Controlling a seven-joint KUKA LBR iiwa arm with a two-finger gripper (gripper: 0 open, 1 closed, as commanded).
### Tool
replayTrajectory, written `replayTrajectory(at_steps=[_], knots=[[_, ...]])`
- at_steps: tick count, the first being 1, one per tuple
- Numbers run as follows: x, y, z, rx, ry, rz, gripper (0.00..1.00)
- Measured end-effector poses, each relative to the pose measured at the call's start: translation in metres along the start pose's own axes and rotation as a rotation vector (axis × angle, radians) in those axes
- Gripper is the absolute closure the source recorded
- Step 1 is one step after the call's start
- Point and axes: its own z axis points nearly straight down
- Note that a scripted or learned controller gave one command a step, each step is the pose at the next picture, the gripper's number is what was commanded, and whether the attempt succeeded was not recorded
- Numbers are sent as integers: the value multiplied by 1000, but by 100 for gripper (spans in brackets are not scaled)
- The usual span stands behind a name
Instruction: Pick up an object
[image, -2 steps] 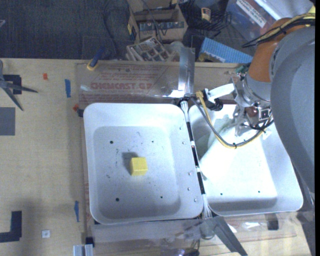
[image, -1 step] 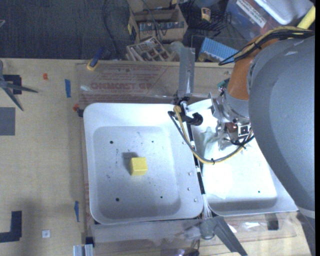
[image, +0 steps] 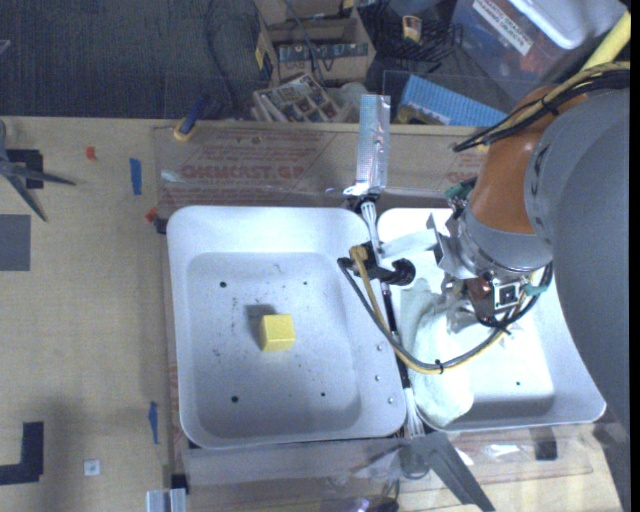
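A small yellow block (image: 277, 332) lies on the floor of the left white bin (image: 200, 235), near its middle. The grey arm with its orange band (image: 500, 185) reaches in from the right and hangs over the right bin (image: 560, 385). My gripper (image: 470, 310) sits low in that right bin, below the wrist, well to the right of the yellow block. A pale white object (image: 440, 385) lies under and in front of the gripper. The wrist and cables hide the fingertips.
A yellow and black cable bundle (image: 385, 305) runs along the divider between the two bins. A metal upright (image: 373, 140) stands behind the bins. Blue tape marks and small items lie on the wooden bench at left.
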Motion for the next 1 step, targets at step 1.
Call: replayTrajectory(at_steps=[1], knots=[[153, 1, -19, -2, 4, 8, 100]])
